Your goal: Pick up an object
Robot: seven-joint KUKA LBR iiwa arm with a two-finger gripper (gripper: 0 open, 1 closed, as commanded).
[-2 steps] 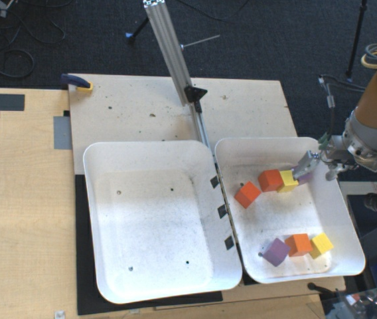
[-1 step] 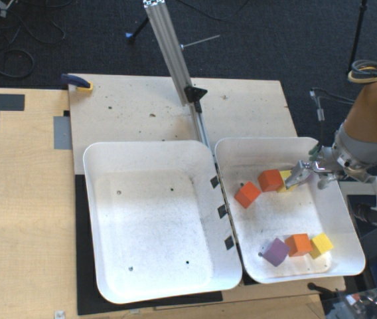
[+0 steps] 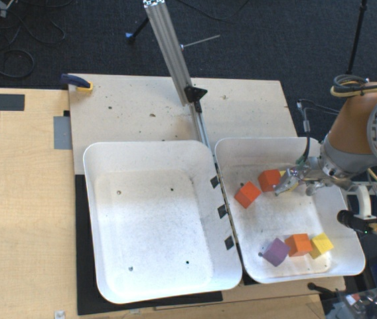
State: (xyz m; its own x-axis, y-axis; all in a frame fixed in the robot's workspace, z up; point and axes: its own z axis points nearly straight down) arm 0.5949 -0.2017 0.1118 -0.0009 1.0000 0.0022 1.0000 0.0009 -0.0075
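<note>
— While three blocks, purple (image 3: 275,252), orange (image 3: 299,244) and yellow (image 3: 321,245), sit clustered at the right bin's (image 3: 348,266) near edge, which step is in hand?

— Closing in, by my reading. Farther back, the gripper (image 3: 288,182) is low beside a red-orange block (image 3: 269,179), with another red-orange cube (image 3: 247,195) just left.

— Fingers?

— Too small to tell. Next, they must straddle that block squarely before lifting.

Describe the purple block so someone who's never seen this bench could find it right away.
Look at the right-hand white bin, the one the arm reaches into. Along its near edge three blocks sit in a row. The purple block is the leftmost, beside an orange block and a yellow block, and it's the only purple one.
</note>
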